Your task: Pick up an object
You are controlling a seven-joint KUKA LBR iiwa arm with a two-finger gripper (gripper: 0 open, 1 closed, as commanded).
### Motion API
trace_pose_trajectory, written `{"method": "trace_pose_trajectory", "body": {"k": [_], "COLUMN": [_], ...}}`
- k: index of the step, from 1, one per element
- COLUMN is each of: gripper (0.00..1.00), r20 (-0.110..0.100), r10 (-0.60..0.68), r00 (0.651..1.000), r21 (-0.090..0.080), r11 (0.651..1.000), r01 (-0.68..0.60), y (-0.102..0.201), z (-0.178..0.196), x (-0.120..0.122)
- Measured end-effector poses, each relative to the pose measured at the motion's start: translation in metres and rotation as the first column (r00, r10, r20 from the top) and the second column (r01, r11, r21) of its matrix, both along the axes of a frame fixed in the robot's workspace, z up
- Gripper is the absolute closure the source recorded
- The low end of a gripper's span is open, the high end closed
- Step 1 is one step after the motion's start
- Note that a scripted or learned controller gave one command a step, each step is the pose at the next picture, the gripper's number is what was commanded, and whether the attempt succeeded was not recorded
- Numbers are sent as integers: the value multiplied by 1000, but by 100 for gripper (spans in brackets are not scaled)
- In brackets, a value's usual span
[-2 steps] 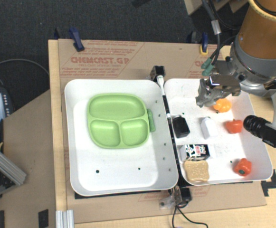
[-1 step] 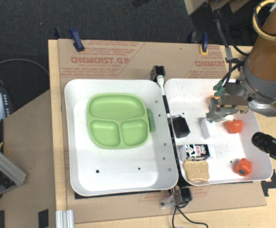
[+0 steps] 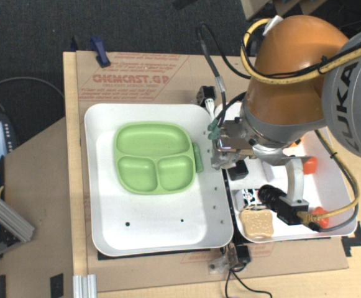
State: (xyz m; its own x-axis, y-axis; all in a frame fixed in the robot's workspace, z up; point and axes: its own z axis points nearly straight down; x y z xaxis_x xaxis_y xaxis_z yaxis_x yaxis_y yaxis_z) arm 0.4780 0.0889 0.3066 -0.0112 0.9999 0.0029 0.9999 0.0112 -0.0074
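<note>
Left bin (image 3: 149,228): 1 green divided plate (image 3: 155,157), flat, toward the far edge.
Between the 2 bins: end effector (image 3: 227,157), over the right bin's (image 3: 304,233) left edge; open or closed, cannot tell.
Right bin, near-left corner: 1 tan bread slice (image 3: 257,223).
Advice: the bread looks the likeliest pick. Descend squarely, clear of the rim.
</note>
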Motion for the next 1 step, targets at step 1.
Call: {"method": "trace_pose_trajectory", "body": {"k": [1], "gripper": [100], "r20": [29], "r10": [-18], "r00": [999], "r21": [-3], "r11": [1000], "r01": [19], "y": [-84], "z": [165], "x": [2]}}
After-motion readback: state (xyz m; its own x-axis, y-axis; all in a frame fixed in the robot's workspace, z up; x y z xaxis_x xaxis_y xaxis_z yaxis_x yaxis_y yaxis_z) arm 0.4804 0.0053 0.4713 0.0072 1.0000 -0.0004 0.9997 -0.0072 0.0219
